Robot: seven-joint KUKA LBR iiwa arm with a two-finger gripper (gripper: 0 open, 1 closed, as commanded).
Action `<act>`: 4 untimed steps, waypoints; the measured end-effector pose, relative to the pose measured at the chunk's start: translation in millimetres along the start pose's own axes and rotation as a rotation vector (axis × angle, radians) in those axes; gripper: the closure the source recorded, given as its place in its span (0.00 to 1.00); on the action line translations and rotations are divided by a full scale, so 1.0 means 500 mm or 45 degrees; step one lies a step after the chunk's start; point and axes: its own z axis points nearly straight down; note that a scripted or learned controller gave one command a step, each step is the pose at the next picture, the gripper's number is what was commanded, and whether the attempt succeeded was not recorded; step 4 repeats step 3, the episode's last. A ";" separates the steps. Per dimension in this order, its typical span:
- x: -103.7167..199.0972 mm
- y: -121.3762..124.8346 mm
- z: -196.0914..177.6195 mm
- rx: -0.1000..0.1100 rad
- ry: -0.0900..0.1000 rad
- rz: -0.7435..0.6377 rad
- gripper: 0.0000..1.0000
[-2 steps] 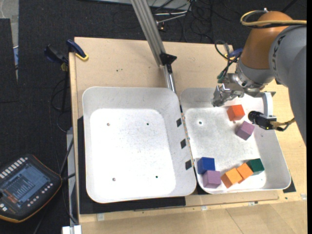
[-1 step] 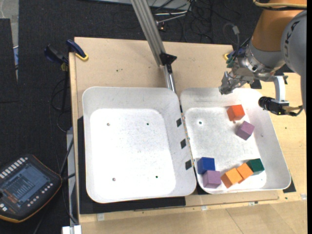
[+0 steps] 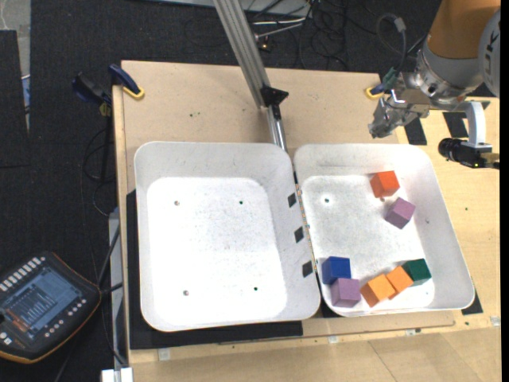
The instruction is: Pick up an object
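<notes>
The right bin (image 3: 433, 183) holds several small blocks. An orange block (image 3: 385, 184) lies near its far side, with a purple block (image 3: 399, 212) just below it. Along the near edge sit a blue block (image 3: 336, 268), a second purple block (image 3: 345, 291), two orange blocks (image 3: 380, 287) side by side and a green block (image 3: 417, 272). My gripper (image 3: 387, 123) hangs above the far rim of the right bin, up and slightly right of the far orange block. Nothing shows between its fingers.
The left bin (image 3: 153, 173) stands beside the right one. A slanted metal pole (image 3: 243, 40) ends at the bins' far junction. Clamps (image 3: 126, 81) grip the bench's far corners. A teach pendant (image 3: 40, 301) lies off the bench at lower left.
</notes>
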 end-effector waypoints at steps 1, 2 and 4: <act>0.121 -0.018 0.010 0.011 0.004 -0.007 1.00; 0.228 -0.068 0.013 0.012 0.004 -0.006 1.00; 0.348 -0.109 0.029 0.013 0.004 -0.007 1.00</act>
